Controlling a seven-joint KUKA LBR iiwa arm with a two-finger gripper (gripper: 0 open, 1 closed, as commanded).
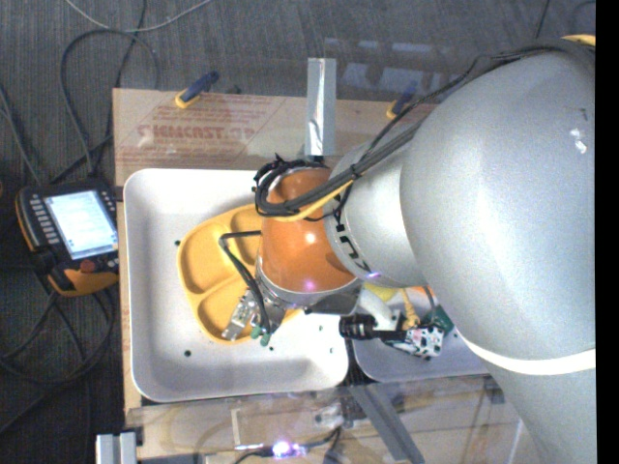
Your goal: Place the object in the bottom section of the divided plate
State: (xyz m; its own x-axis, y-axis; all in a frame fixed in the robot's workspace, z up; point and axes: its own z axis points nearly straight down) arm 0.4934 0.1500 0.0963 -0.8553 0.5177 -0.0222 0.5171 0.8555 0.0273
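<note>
A yellow divided plate [208, 259] lies in the left white bin [155, 288], with most of its right side hidden under the arm. My gripper [244, 321] hangs low over the plate's bottom section, at that section's right end. The orange band of the wrist [302, 240] sits just above it and blocks much of the view. Metal and green parts show at the gripper's tip, but I cannot make out any object there.
The big grey arm body [493, 211] covers the right bin [406, 361] almost entirely. A small patterned item [424, 338] lies at that bin's visible left edge. A teach pendant [73, 225] rests left of the bench.
</note>
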